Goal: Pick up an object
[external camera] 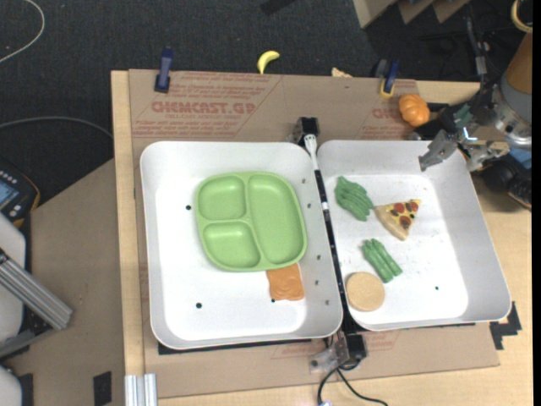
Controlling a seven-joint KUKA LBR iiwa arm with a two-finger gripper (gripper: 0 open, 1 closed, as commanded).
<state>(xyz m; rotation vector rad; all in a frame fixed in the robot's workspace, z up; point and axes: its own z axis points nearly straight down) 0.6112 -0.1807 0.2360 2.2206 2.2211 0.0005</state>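
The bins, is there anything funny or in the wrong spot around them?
Two toys lie outside the bins: a yellow banana on the dark floor beyond the board, and an orange fruit on the board near the right bin. Inside, an orange piece is tucked against the green plate.

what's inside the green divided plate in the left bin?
The green divided plate shows three bare compartments with no object in them. An orange piece lies against the plate's near edge, on the left bin floor. What lies under the plate is covered.
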